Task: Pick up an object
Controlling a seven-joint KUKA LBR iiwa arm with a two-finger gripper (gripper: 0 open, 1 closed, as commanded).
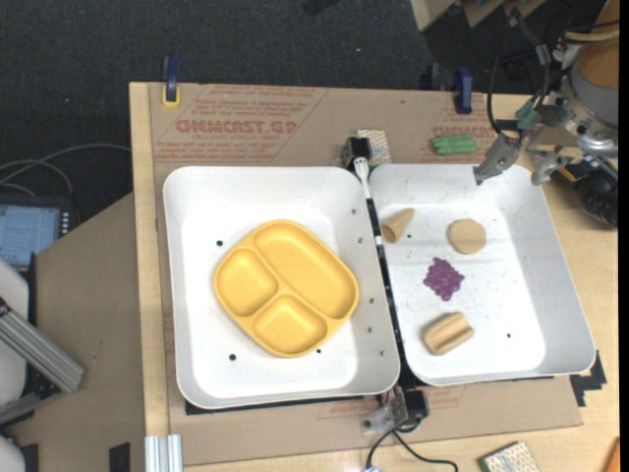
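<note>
The two bins (pixel 197 362) look like smooth white plastic with a slight sheen; the yellow tray (pixel 285 288) is glossy moulded plastic; the bench board (pixel 246 121) is matt brown, like cardboard; the purple lump (pixel 443 278) looks rough and bumpy; the gripper (pixel 516 160) shows bare grey metal.

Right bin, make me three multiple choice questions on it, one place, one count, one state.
1. Where does the purple cluster lie?
A. in the right bin
B. on the yellow tray
C. on the cardboard

2. How many things lie in the right bin?
A. two
B. four
C. six

3. How does the tool stand?
A. over the bin's far edge, fingers apart
B. shut on the cone
C. inside the yellow tray

A: it lies mid-bin. B: cone, round piece, cluster, log. A: nothing sits between its fingers.
</note>
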